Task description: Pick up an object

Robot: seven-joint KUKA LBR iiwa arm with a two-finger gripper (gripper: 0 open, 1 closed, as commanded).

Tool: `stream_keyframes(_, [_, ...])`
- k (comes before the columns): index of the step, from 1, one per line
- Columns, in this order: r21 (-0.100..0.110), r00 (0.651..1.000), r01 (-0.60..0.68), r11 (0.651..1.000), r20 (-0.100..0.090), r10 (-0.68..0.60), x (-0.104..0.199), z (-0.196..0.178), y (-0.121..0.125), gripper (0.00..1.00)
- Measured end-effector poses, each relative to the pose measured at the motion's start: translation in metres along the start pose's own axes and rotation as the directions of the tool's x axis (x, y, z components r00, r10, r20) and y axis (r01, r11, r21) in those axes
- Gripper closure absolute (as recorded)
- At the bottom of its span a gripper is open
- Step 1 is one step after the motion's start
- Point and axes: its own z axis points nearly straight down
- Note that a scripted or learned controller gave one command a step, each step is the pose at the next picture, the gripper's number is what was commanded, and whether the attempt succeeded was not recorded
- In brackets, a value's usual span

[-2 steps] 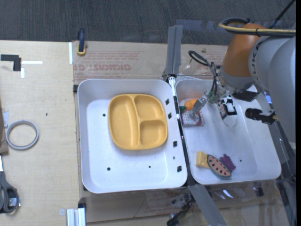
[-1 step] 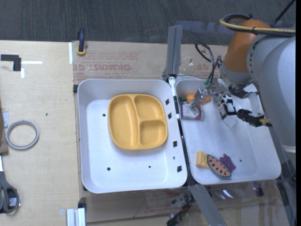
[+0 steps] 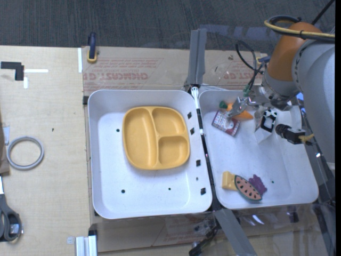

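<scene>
Here, end effector (image 3: 246, 103) low in right bin (image 3: 298, 185), touching small packet (image 3: 226, 121), finger state unclear

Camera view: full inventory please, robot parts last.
bins: 2, white, side by side on the bench
divided plate: 1, yellow, left bin
packet: 1, reddish, right bin, far end
orange piece: 1, orange, right bin, beside the packet
toy food pile: 1, yellow, watermelon and purple pieces, right bin, near end
tape roll: 1, grey, bench at left
scissors: 1, dark, bench lower left
arm: 1, grey with orange band
gripper: 1, over right bin's far end
</scene>
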Motion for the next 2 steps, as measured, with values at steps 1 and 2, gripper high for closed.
stream_keyframes(1, [0.001, 1.000, 0.005, 1.000, 0.003, -0.005, 0.0002, -0.0111, 0.0007, 1.00])
stream_keyframes(2, [0.001, 1.000, 0.005, 1.000, 0.003, -0.005, 0.0004, -0.0108, 0.0007, 0.00])
